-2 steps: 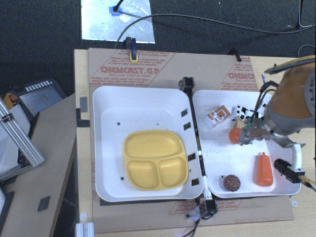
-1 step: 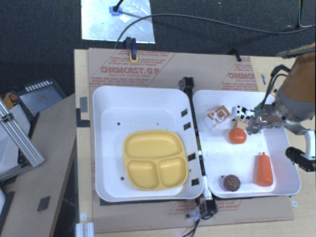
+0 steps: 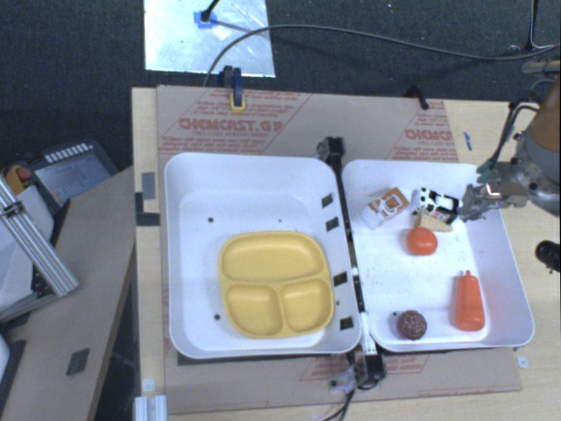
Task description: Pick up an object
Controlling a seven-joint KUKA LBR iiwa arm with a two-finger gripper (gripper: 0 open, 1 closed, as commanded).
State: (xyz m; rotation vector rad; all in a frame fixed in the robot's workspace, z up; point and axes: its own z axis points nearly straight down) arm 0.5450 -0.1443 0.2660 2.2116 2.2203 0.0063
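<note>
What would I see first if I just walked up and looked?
Probably the big yellow divided tray lying in the left white bin. Next, the bright toys in the right white bin: an orange ball, an orange bottle, and a black-and-white cow beside the gripper.

Five loose objects lie in the right bin, right half of the frame. A small white carton with orange-brown print lies tilted near the bin's upper left. Just right of it sits a black-and-white cow-patterned item, resting against a tan block; whether the two are joined cannot be told. An orange-red round fruit lies directly below, touching or nearly so. An orange bottle-shaped piece lies lengthwise at lower right. A dark brown speckled ball sits near the bottom edge.
</note>
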